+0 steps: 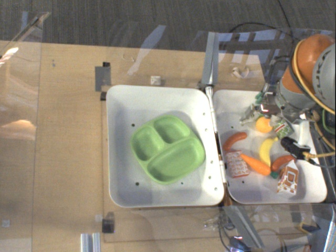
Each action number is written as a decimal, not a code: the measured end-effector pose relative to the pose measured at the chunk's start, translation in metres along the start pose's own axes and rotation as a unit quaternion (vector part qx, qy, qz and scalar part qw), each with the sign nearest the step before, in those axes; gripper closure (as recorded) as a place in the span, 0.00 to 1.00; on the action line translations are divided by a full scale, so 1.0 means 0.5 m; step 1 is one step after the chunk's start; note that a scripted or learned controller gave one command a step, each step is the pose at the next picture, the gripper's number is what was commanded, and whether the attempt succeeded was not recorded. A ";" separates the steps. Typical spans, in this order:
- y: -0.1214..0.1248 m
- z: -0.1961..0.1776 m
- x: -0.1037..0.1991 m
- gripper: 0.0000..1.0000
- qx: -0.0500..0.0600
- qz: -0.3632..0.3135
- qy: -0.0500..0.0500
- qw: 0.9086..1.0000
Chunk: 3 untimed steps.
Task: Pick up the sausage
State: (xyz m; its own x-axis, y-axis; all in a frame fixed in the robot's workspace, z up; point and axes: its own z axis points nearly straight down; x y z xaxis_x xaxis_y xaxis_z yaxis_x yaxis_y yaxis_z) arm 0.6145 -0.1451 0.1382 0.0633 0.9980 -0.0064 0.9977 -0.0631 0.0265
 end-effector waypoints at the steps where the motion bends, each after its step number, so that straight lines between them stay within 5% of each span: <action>1: -0.015 0.089 0.094 0.00 0.004 0.006 0.003 1.000; 2: -0.041 0.087 0.083 0.00 0.001 0.000 0.003 1.000; 3: -0.034 0.061 0.084 1.00 -0.004 -0.001 0.002 1.000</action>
State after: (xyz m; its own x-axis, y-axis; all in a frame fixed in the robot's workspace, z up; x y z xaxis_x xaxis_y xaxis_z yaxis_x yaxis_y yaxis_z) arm 0.6011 -0.1026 0.1068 0.0617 0.9981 -0.0021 0.9975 -0.0616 0.0335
